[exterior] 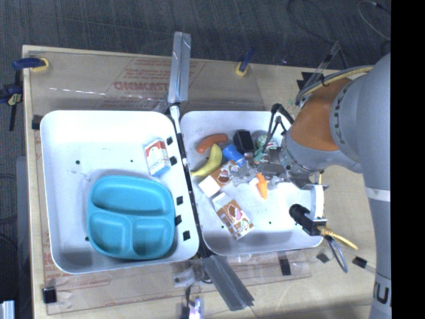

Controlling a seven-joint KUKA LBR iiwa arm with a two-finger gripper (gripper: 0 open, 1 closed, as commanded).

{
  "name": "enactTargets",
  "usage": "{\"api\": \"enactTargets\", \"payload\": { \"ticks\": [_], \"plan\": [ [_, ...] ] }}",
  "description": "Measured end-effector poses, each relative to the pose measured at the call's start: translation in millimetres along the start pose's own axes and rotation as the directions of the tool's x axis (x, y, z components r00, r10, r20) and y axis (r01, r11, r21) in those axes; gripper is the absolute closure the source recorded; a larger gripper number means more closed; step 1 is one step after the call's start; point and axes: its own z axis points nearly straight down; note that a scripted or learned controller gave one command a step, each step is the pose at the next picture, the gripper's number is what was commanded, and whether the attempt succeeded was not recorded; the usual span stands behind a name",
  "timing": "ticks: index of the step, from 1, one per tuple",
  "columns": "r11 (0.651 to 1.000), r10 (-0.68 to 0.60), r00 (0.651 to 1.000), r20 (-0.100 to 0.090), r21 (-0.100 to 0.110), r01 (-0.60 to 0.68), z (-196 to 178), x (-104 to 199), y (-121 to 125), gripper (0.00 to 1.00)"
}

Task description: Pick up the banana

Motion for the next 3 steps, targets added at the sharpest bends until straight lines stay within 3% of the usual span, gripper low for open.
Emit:
{"api": "enactTargets", "payload": {
  "ticks": [1,2,3],
  "plan": [
    [0.997,-0.075,0.997,0.006,-0.024,0.075,32,38,55,0.0],
    [1.0,-0.01,1.0,0.001,-0.003,0.01,23,77,106,0.0],
    [1.0,0.021,1.0,0.0,0.0,-0.021,-17,9,123,0.0]
  ]
}}
